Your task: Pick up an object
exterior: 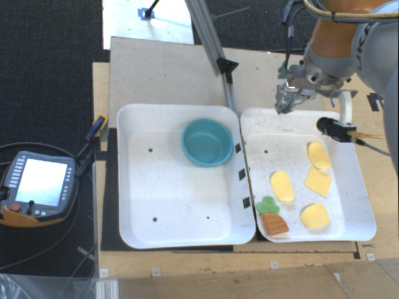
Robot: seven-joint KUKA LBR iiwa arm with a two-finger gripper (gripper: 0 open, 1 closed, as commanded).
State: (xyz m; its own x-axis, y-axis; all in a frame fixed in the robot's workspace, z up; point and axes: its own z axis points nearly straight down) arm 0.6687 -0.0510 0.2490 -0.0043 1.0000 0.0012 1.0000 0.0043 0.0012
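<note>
Two shallow white bins sit side by side on a bench, seen from above at a slant. The left bin (134, 185) holds a round teal bowl (207, 142), upright, near its far right corner.

The right bin (355, 185) holds several small pieces, all in its near and right half. A pale yellow oval piece (318, 155) lies farthest back, toward the right wall. Just nearer than it is a yellow square piece (318, 182), turned like a diamond. To their left, near the bin's middle, lies a yellow oblong piece (282, 185). A round yellow piece (315, 216) sits close to the near edge. In the near left corner an orange block (274, 223) lies with a small green leafy piece (267, 205) touching its far side.

The grey arm with its orange band reaches in from the right. Its gripper (283, 103) hangs over the far left corner of the right bin, well apart from every piece. Nothing shows between its tips, and whether the claw is apart or together cannot be told from here.

A handheld control pendant (38, 185) with a lit screen rests off the bench to the left.
</note>
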